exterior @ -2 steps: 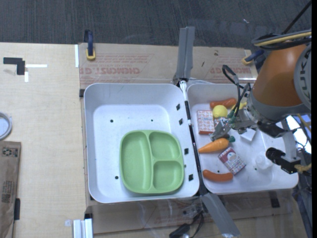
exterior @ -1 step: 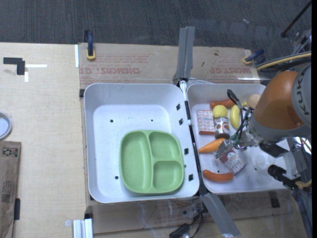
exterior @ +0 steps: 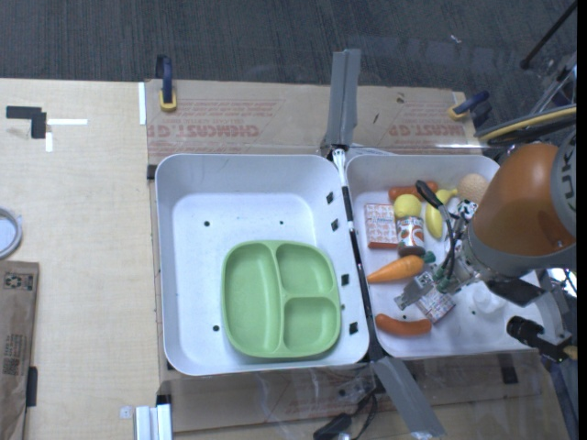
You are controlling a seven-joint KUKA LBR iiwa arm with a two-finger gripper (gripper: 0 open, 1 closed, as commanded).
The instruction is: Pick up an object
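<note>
Orange carrot (exterior: 400, 268) lies in the right bin (exterior: 477, 335), beside a red sausage (exterior: 404, 324) and a small box (exterior: 381, 225). The claw (exterior: 438, 282) hangs just right of it; its grip I cannot tell. A green plate (exterior: 280, 298) sits in the left bin (exterior: 183, 246).

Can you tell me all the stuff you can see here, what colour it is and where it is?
Bins: two, white, side by side on the bench.
Divided plate: one, green, in the left bin.
Carrot: one, orange, middle of the right bin.
Sausage: one, red-orange, near edge of the right bin.
Small box: one, red and white, right bin by the divider.
Clamps: two, blue and yellow, on the cardboard behind the bins.
Arm: one, grey with an orange band, over the right bin.
Gripper: one, down among the right bin's toys.
</note>
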